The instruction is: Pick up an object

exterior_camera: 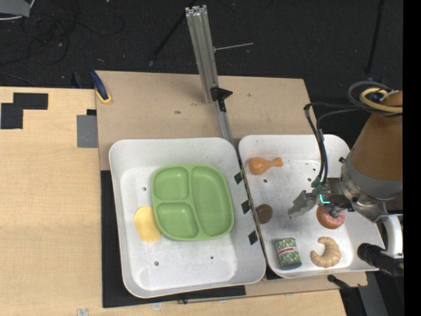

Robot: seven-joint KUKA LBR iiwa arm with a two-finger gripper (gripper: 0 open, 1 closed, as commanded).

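The right bin (pixel 296 151) holds several small items. An orange drumstick-shaped toy (pixel 264 164) lies near its back left, and a brown round piece (pixel 263 212) sits by its left wall. A green can (pixel 287 252) and a tan croissant (pixel 326 251) rest at the front. A red, donut-like piece (pixel 331 218) sits toward the right, partly covered by the arm's wrist. My gripper (pixel 314 205) hangs low over the middle of this bin, just left of the red piece and above the croissant. Nothing is visibly held in it.
The left bin (pixel 131 157) carries a green divided plate (pixel 193 201) with a yellow object (pixel 147 224) at its left side. A metal post (pixel 205 58) rises behind the bins. A black cable (pixel 321 143) loops over the right bin's back.
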